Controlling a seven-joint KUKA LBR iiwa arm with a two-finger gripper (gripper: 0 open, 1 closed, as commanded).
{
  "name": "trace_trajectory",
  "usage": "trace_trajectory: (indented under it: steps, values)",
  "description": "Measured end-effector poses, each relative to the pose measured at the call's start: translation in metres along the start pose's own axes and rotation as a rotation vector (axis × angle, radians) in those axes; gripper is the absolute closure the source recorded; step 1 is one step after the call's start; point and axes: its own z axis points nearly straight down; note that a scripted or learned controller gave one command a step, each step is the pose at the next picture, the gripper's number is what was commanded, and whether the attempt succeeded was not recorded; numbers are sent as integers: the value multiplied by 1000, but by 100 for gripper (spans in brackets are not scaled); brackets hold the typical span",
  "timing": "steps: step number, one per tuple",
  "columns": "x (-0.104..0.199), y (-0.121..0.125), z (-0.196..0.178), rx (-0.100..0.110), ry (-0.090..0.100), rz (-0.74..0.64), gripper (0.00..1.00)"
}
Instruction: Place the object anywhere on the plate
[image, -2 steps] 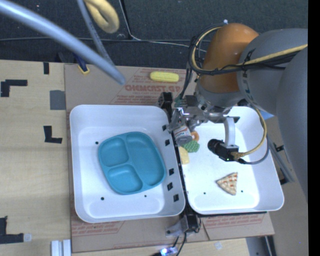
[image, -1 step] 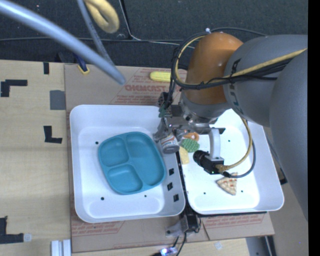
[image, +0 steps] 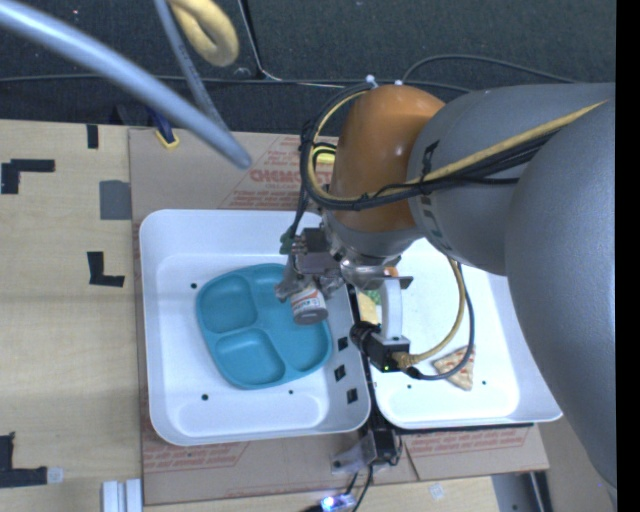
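- Brown worktop (image: 60, 330) carries two shallow white bins side by side, with a dark backdrop beyond the far edge.
- Over the right edge of the left bin (image: 165, 300), the pincer (image: 306, 290) hangs at the arm's tip and points down, closed on a small can-like object (image: 309, 308) with a pale body and a reddish band; the can shows between the fingers, tilted a little.
- That can sits just above the right part of the plate (image: 245, 330), near its upper right compartment. Whether it touches the plate or hangs slightly clear I cannot tell from this slant.
- I judge the can is held here because the task allows any spot on the plate, and this spot lies nearest the arm's reach from the right.
- Blue and divided into compartments, the plate lies flat in the middle of the left bin, apart from the bin walls, so a drop from here should land on it.
- Beyond the divider, the right bin (image: 500, 390) holds a few other items, among them a tan, wedge-like piece (image: 455, 365) near its front; much of this bin is hidden by the arm.
- Behind it all, the grey arm (image: 520, 200) with its orange band (image: 385, 150) crosses the right bin, cables looping down beside the wrist.
- What seems left is to open the fingers and let go; a tilted can might roll once freed, though the plate's ridges ought to check it.
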Motion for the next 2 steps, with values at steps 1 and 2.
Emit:
trace_trajectory:
  steps: [1,2]
  values:
    - [14,-19,3,0,-1,3,100]
    - [13,-18,3,-2,-1,4,0]
